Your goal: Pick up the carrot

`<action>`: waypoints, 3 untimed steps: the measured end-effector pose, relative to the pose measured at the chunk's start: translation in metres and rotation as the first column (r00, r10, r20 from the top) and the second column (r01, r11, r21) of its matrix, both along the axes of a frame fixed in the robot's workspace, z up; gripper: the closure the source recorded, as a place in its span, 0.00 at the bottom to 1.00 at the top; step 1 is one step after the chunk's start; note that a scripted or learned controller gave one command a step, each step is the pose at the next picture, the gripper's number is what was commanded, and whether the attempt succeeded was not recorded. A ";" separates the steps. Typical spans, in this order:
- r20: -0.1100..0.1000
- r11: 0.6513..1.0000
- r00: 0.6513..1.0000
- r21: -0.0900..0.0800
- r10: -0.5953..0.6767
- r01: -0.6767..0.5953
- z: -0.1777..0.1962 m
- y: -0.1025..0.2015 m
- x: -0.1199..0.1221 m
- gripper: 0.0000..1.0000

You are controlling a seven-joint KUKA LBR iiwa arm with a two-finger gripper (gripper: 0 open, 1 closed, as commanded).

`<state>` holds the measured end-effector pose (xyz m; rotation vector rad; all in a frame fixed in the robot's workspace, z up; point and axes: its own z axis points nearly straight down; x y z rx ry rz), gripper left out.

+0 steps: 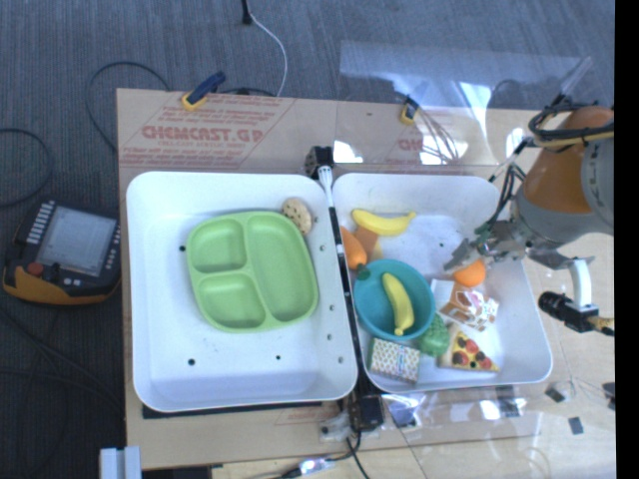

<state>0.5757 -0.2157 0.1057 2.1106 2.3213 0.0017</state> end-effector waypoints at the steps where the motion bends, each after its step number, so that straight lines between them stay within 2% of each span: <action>1: 0.022 0.987 0.987 -0.013 0.160 -0.160 -0.011 0.061 0.002 1.00; 2: 0.005 0.988 0.988 -0.002 0.156 -0.156 0.117 0.122 -0.052 1.00; 3: -0.012 0.990 0.990 0.006 0.138 -0.138 0.075 0.255 -0.069 1.00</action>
